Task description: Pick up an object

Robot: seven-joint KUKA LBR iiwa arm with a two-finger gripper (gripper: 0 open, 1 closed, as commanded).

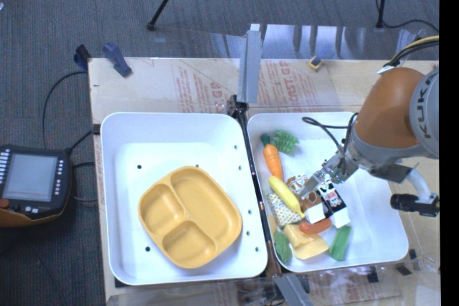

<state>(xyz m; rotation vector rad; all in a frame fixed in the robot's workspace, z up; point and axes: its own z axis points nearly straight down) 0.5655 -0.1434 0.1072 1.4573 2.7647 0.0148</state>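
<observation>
While nothing is yet lifted, the lines below run from largest thing to smallest.

Tabletop [179,86]: bears both bins; it spreads out behind and to the left of the end effector as the camera sees it.

Left bin [129,147]: well apart from the end effector, to its camera-left, with a yellow divided tray [189,216] lying in it.

Right bin [376,233]: directly under the end effector; the toy food is heaped along its left half.

Arm [391,118]: reaches in and down over the right bin.

Progress: judged early; the pick is not done, and the grasp and the lift are both left.

End effector [320,183]: low over the pile, at or just above a small white and black box [334,201]; whether its tips are spread or closed I cannot tell, and nothing is seen held.

Nearest objects: yellow banana [284,193] just camera-left, orange carrot [273,160] beyond it, green piece [340,242] below.
</observation>
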